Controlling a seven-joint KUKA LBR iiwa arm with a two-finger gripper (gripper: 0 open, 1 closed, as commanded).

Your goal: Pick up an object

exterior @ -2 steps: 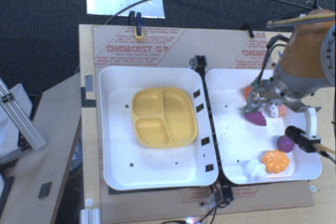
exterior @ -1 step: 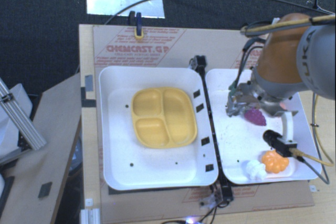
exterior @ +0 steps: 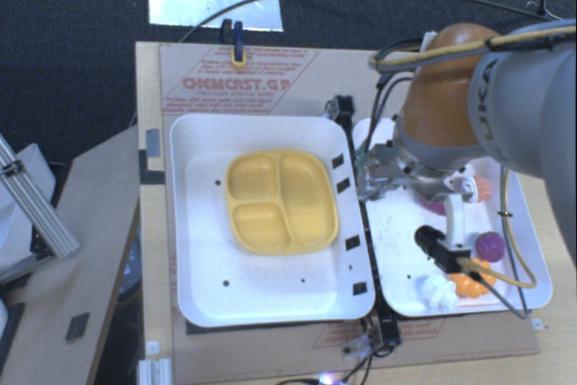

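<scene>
**End effector low by the divider, small pieces crowded at the far corner**

The arm (exterior: pixel 523 95) hangs over the right bin (exterior: pixel 397 279) and hides much of its floor, so any pick there is partly blind from this view. The end effector (exterior: pixel 383 178) sits low, near the wall where the two bins meet. Whether it is open or closed I cannot tell, and nothing can be seen held in it. A descent from here could well strike that wall or the bare floor and come up with nothing.

The yellow plate (exterior: pixel 279 201) lies flat in the middle of the left bin (exterior: pixel 194 221). It looks wide and shallow, probably hard to pinch anywhere but the rim.

In the right bin, the purple ball (exterior: pixel 489 244) could roll off at a touch. The orange piece (exterior: pixel 471 286) and the white piece (exterior: pixel 435 291) lie touching near the front edge, so a close there may catch both or push one away.

The brown sheet (exterior: pixel 297 72) on the worktop (exterior: pixel 149 86) reads "CHEMCAST.GP" in red. The finer lines under it are too small to read. Part of the maker's lettering shows on the arm.
</scene>
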